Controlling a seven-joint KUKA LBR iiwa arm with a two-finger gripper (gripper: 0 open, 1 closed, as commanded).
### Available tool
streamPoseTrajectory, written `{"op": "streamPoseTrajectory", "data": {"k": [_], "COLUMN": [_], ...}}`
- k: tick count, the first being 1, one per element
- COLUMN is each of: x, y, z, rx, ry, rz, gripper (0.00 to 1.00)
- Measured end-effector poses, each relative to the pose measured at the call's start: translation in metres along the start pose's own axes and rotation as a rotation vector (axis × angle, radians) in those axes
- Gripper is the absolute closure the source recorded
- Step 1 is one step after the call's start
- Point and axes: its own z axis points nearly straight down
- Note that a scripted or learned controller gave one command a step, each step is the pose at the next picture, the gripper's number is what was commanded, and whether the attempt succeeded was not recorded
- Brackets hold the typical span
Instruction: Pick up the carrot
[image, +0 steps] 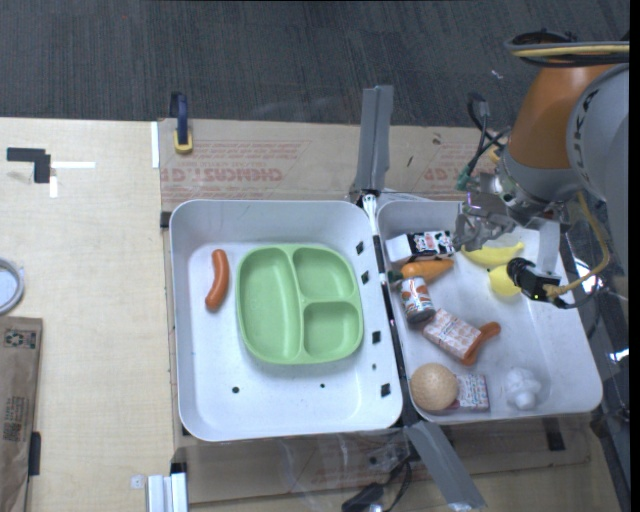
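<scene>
Arm (565, 110) enters from the right, wrist bent down over the right bin's (560, 400) far end; gripper (478, 228) state cannot be determined. Carrot (428, 268), orange and tapered, lies flat near the bin's far left corner, just beside the gripper. Carton (424, 243), can (416, 299) and banana (496, 256) crowd it.
</scene>
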Motion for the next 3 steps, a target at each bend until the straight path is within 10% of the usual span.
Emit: {"op": "streamPoseTrajectory", "data": {"k": [1,2,3], "x": [0.000,-0.012,-0.012], "y": [0.000,-0.005,-0.006], "z": [0.000,0.081,0.077], "rx": [0.000,-0.015,-0.006], "ry": [0.000,-0.001,-0.001], "rz": [0.000,0.155,0.150], "gripper": [0.00,0.00,1.00]}}
